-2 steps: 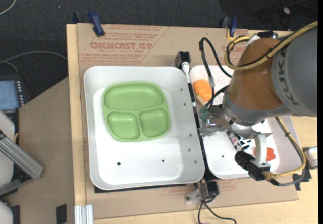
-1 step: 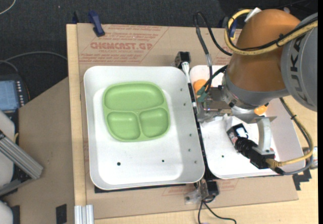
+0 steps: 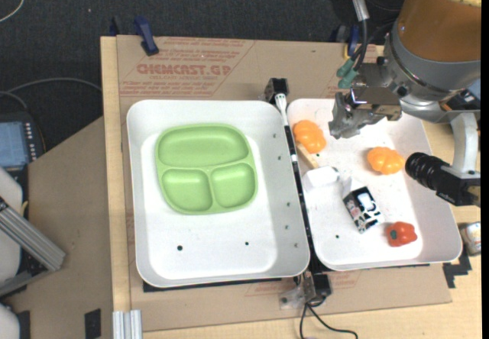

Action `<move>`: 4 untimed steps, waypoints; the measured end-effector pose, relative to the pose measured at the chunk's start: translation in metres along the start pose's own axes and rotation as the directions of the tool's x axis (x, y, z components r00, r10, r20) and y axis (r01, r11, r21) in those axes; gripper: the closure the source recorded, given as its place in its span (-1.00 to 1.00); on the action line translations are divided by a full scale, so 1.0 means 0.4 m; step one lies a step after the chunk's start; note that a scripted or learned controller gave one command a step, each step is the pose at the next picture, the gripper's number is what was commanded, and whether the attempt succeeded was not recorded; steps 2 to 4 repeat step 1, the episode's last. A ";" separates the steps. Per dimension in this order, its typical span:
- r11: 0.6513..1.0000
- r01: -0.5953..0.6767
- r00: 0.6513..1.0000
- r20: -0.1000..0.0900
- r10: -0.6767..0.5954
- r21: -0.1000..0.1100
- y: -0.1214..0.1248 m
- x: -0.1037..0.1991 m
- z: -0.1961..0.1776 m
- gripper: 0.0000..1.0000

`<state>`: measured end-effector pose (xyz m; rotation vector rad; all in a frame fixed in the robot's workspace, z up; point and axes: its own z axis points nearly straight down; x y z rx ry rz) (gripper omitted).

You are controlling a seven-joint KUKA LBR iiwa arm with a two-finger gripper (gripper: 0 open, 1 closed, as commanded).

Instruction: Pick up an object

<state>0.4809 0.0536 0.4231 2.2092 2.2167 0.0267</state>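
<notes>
Nearest under the pincer (image 3: 348, 122), grip state impossible to tell: orange pepper (image 3: 309, 134) in the right bin (image 3: 435, 250), far-left corner, probably light, smooth, slippery plastic, best pinched across its rounded middle.

bench (image 3: 191, 62) | cardboard-topped | carries: left white bin (image 3: 145, 200), right white bin (image 3: 435, 238) | side by side

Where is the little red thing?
The little red thing lies near the front right corner of the right bin, just right of the black-and-white box.
</notes>
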 end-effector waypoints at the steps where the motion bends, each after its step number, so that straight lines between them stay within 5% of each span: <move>1: 1.000 0.002 1.000 0.003 -0.002 0.015 -0.002 0.134 -0.033 1.00; 4: 1.000 0.002 1.000 0.003 -0.002 0.015 -0.002 0.134 -0.033 1.00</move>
